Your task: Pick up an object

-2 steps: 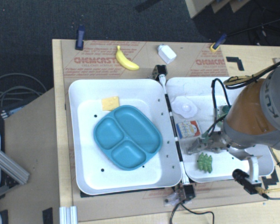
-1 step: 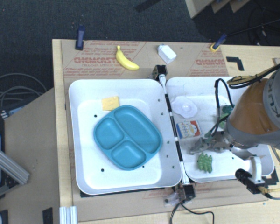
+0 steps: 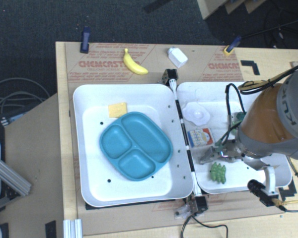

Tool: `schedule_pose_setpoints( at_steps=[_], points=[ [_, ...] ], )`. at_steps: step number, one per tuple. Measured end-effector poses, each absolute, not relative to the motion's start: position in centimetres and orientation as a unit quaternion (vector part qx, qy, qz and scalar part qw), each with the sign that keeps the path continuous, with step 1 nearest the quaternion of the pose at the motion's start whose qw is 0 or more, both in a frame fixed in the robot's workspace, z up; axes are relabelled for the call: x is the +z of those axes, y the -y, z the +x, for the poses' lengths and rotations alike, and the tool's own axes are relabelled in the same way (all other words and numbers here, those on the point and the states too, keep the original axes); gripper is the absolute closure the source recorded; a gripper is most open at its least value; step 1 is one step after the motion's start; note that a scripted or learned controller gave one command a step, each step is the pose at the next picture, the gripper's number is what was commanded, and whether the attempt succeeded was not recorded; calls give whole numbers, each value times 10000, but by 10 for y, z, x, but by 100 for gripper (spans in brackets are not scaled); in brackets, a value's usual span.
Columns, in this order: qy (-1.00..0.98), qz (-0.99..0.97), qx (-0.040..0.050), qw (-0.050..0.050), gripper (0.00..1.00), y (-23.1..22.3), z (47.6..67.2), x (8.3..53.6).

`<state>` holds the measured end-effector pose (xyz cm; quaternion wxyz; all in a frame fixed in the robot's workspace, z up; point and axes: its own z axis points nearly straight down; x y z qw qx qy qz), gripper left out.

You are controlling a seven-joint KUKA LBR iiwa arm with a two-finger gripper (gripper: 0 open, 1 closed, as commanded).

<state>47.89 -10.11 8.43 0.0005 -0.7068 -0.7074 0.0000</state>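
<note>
In the right bin (image 3: pixel 208 90), my gripper (image 3: pixel 211 155) hangs low near the bin's left wall, at the end of the grey arm with its orange band (image 3: pixel 268 115). A green knobbly toy (image 3: pixel 218 172) lies just below and to the right of the gripper, apart from it. A small red, white and blue packet (image 3: pixel 199 136) lies just above the gripper. Further back sits a clear round lid (image 3: pixel 196 114). Nothing visibly sits in the gripper. The arm hides the right part of this bin.
The left bin (image 3: pixel 89 182) holds a blue divided plate (image 3: pixel 135 144) and a yellow square block (image 3: pixel 117 109). On the bench behind the bins lie a banana (image 3: pixel 134 63) and a white block (image 3: pixel 178 57). Cables (image 3: pixel 233 95) loop over the arm.
</note>
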Motion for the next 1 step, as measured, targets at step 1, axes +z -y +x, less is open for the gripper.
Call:
schedule_pose_setpoints(
  at_steps=[1],
  points=[
    [7072,-7070,1,2,0,104,479,84]
  ],
)
